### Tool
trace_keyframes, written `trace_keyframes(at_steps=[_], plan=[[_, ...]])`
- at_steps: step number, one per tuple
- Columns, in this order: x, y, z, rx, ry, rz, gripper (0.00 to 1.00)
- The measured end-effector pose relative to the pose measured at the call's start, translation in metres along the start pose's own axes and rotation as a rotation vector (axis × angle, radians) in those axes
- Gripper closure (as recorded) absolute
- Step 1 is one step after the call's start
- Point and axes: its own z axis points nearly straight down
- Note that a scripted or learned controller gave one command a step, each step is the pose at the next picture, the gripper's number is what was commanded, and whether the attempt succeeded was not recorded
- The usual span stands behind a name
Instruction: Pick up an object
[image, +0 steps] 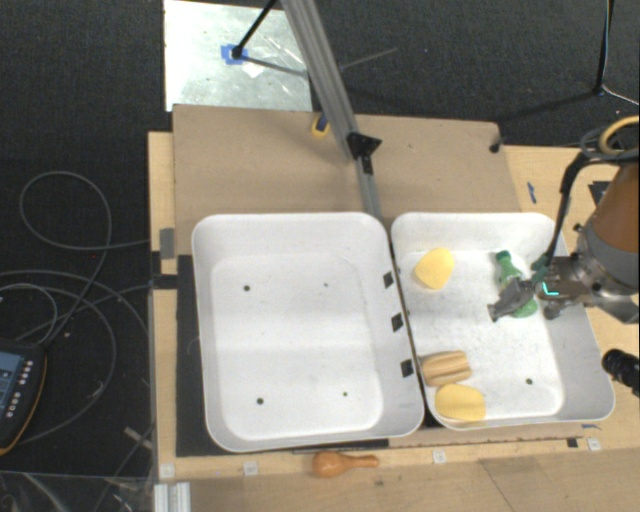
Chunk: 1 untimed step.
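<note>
Over the right bin (575, 400), close to its far-right part, the hand (512, 303) hangs at the end of the grey arm (610, 250) that comes in from the right edge of the view; whether its fingers are spread or closed cannot be told, since they blur together with a green object (507, 268) that lies right at and just beyond the hand toward the bin's back wall, and no grasp can be confirmed. Left of the hand, further into the bin, a pale yellow rounded piece (434, 268) sits near the back-left corner with bare white floor between it and the hand. Nearer the front and to the hand's left, a tan roll-shaped object (445, 366) lies against the bin's left wall, and a second yellow piece (461, 403) rests just in front of it, touching or nearly touching the front rim. The stretch of bin floor in front of the hand, toward the front-right corner, is open. Well to the left of the hand, past the shared rims, lies the left bin (215, 330). On the tabletop (250, 160) in front of both bins, outside their front rims, an orange-brown pear-shaped thing (342, 462) lies on its side
</note>
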Motion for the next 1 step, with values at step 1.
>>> trace_keyframes(at_steps=[1], plan=[[0.0000,0.0008,-0.0019,-0.004,-0.001,0.002,0.00]])
